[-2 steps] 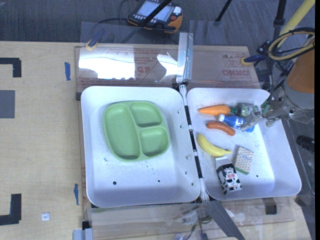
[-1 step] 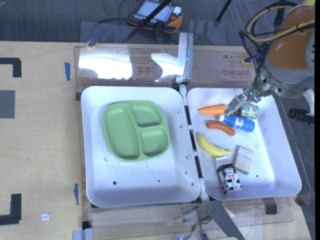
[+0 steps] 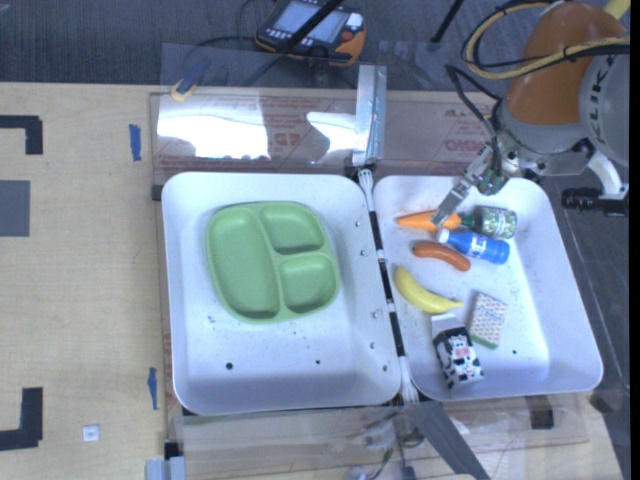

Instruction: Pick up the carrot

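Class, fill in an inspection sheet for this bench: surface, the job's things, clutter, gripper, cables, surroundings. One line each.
Surface: two shallow white bins side by side; left bin, right bin.
Job's things: small orange carrot lies in the right bin's upper part.
Clutter: green divided plastic tray in the left bin; blue bottle, red sausage, yellow banana, black-and-white cow toy in the right bin.
Gripper: two-finger gripper is down at the carrot; grip unclear.
Cables: yellow and black loops above the arm.
Surroundings: black handheld device behind the bench.
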